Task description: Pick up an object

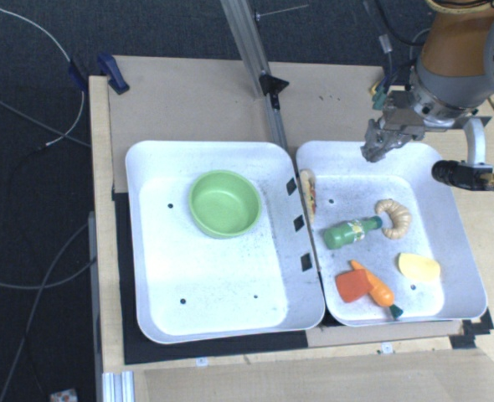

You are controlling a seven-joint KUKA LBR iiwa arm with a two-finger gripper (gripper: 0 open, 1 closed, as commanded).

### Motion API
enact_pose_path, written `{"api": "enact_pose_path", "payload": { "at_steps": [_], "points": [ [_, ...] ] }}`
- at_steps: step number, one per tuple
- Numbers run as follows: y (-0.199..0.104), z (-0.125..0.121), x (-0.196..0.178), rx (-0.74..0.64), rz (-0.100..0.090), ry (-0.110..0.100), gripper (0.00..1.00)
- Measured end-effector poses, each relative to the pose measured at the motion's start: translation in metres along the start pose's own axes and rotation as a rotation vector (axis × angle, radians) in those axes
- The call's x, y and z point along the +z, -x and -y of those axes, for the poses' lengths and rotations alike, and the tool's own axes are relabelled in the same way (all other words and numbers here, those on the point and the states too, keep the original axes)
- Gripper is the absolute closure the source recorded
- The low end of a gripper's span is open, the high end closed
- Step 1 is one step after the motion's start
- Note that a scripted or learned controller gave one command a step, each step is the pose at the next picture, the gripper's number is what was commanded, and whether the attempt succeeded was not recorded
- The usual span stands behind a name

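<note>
My gripper hangs above the far edge of the right bin, with nothing seen between its fingers. Below it in that bin lie a green bottle, a tan curled ring-shaped toy, a yellow piece, and an orange-red toy carrot. A thin tan stick lies along the bin's left wall. A green bowl sits in the left bin.
A metal pole slants over the bench behind the bins. Black clips sit on the divide between the bins. A blue clamp marks the bench's far left corner. Cables run over the dark floor at left.
</note>
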State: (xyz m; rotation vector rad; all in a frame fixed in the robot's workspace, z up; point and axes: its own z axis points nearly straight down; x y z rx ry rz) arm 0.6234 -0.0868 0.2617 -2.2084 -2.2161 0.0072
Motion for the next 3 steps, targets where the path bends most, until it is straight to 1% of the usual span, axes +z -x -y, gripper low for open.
{"api": "enact_pose_path", "payload": {
  "at_steps": [1, 2, 3],
  "points": [
    [-0.058, 0.009, 0.010, -0.002, 0.000, -0.001, 1.00],
    [-0.100, 0.028, 0.008, 0.000, 0.001, -0.002, 1.00],
    [-0.154, 0.042, 0.002, -0.002, 0.001, -0.003, 1.00]
  ]
}}
